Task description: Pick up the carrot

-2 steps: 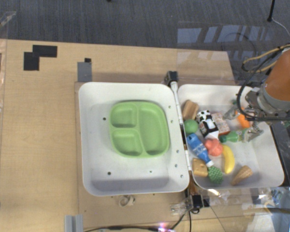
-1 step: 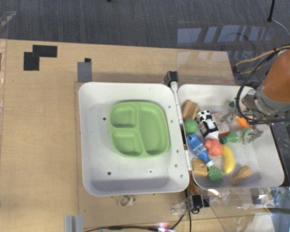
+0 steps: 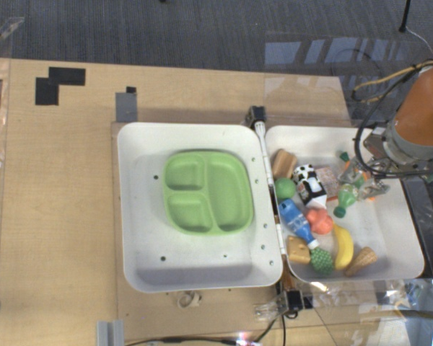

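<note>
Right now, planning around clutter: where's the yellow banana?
The yellow banana lies in the right white bin, near its front, between a green bumpy ball and a tan lump.

Carrot [image 3: 344, 157]: small, orange with green top, right bin's far side.

An orange band [image 3: 427, 107] tops a grey wrist [image 3: 411, 148], with black and yellow cables [image 3: 372, 92] looping beside it.

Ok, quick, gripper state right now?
Gripper: cannot be told; it sits low over the right bin among the toys.
</note>
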You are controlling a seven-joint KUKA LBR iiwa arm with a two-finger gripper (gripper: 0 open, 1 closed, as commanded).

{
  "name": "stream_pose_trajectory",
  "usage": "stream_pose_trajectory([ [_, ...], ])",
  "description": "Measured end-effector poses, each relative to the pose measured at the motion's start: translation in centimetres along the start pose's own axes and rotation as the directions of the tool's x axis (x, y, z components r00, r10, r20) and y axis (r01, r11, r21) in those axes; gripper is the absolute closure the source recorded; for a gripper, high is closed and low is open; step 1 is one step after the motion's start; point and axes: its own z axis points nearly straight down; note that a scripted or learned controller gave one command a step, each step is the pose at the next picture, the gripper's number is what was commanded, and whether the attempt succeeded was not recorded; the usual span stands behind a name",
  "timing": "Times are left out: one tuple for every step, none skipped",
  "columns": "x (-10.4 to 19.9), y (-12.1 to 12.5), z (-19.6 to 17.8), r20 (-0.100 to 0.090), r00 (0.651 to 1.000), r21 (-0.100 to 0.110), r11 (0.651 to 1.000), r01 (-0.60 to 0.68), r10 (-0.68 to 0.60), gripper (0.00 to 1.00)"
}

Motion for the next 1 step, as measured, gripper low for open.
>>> stream_pose_trajectory([
  [-0.37,-0.24,-1.31,0.009,1.000,0.008,1.000,-0.002,0.002,1.00],
])
